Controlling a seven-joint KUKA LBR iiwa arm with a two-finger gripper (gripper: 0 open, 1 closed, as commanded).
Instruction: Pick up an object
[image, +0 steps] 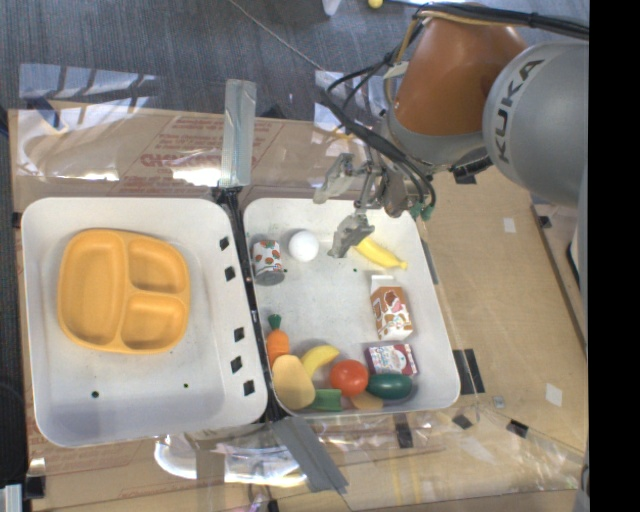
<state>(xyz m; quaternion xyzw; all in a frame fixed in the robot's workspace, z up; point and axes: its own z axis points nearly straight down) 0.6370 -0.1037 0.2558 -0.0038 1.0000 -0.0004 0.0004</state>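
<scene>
The tabletop (500, 300) is covered in brown cardboard under clear plastic sheeting (130, 150) that wrinkles and catches bright glare along the upper left. Strips of grey tape (238, 130) hold the covering down, one running upright at the top middle and another slanting at the bottom edge (315, 460). Small black tape marks dot the cardboard at the right. Beyond the tabletop lies dark grey carpet floor (150, 35).

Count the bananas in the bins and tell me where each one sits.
2, both in the right bin. One banana lies near the far edge, just beside the gripper. The other banana sits in the near pile, between the carrot and tomato. Others may be buried there.
</scene>
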